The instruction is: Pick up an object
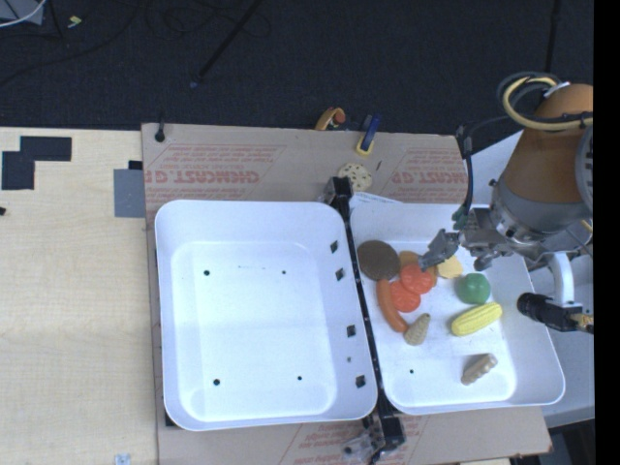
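At the bottom edge of the frame, a dark clamp [380,438] was seen at the near end of the black divider [355,289] between the two bins. The left bin [184,395] took up the lower middle of the frame. The right bin [533,381] sat beside it, touching the divider.

Nearest in the right bin, a tan lump [478,366] was found lying alone at the lower right. Above it, a yellow corn cob [476,319] was seen tilted, with a small beige piece [418,329] to its left, touching the lower end of an orange carrot [390,309]. A green ball [474,287] was placed just above the corn. Two red tomato slices [413,287] were stacked against the carrot, and a brown disc [378,259] lay at their upper left, near the divider. A pale yellow piece [450,268] was partly hidden under the gripper.

The gripper [441,250] was positioned over the middle of the right bin, just above the tomato slices; whether its pincer was apart or together could not be told. The grey and orange arm [547,168] was seen entering from the right edge. Farther back, cardboard [242,168] was spread beneath both bins.
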You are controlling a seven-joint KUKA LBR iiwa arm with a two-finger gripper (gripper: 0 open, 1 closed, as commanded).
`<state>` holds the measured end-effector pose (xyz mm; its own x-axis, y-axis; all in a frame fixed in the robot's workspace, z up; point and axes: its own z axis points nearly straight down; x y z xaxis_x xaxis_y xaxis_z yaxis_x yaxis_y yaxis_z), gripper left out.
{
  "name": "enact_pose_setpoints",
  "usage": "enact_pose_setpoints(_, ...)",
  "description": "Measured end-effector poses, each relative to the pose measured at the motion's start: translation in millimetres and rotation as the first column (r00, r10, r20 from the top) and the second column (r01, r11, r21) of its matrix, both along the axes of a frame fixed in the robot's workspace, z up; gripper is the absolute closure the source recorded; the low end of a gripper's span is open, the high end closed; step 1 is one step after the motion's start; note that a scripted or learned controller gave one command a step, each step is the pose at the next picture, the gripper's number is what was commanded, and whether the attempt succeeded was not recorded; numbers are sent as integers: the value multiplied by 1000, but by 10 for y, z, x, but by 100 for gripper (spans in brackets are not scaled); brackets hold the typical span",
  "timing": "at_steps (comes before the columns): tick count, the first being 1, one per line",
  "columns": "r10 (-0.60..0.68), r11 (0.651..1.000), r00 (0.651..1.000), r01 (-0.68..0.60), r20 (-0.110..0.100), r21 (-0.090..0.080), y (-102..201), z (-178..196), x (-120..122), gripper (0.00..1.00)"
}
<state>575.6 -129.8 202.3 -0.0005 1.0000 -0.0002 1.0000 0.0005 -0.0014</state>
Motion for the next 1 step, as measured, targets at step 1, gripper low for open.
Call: enact_pose_setpoints(1,0,1000,1000,0,-2,1,138,-1188,3,0)
